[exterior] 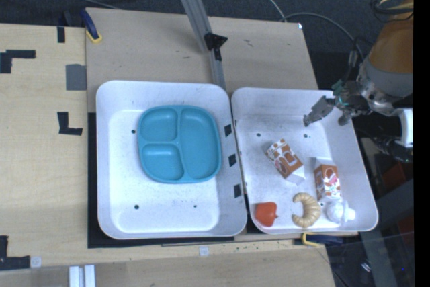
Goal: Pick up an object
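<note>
Trouble could come in a few ways, and it helps to look across the worktop [40,165] from the left side first. The left bin [111,212] has a blue plate [180,143] with three parts sitting flat in it. That plate is wide and low, so it would be hard to pinch and would likely slip.

The right bin [269,111] has the small things. A little box with red marks [285,158] lies tilted near the middle. A red toy [266,213] sits at the front edge near the wall between the bins. A tan croissant [307,208] is just beside it. A small carton [327,181] and a white lump [338,213] are packed in the front right corner, touching or nearly so.

The end effector [329,107] hangs over the back right of that bin, well apart from every toy. It grasps nothing, and I cannot tell if it is released or clenched.

If it comes down where it is, it will grab only air. If it goes for the corner pile, it could bump the bin wall or push two toys at once and lose both
</note>
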Controlling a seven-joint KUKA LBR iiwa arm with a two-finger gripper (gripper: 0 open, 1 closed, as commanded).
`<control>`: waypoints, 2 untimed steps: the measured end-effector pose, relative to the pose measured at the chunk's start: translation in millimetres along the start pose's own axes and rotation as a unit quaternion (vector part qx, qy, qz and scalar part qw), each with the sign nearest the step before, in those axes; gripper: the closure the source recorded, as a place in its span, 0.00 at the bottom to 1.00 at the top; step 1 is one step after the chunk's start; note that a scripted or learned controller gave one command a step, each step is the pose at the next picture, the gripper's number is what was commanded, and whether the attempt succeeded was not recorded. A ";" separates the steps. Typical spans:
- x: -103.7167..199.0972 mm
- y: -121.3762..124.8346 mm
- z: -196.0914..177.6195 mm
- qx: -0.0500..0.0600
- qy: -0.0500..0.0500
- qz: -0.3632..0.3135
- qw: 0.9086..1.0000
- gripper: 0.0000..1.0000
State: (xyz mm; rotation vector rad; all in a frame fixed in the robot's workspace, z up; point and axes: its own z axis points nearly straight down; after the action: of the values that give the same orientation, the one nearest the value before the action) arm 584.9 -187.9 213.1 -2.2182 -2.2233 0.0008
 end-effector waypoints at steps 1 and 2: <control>0.0 0.0 0.0 0.000 0.000 0.000 1.000 0.00; 7.6 6.2 56.9 0.003 0.000 0.000 1.000 0.00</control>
State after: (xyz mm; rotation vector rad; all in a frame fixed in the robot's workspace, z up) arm 591.0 -180.3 156.2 -2.2152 -2.2202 0.0066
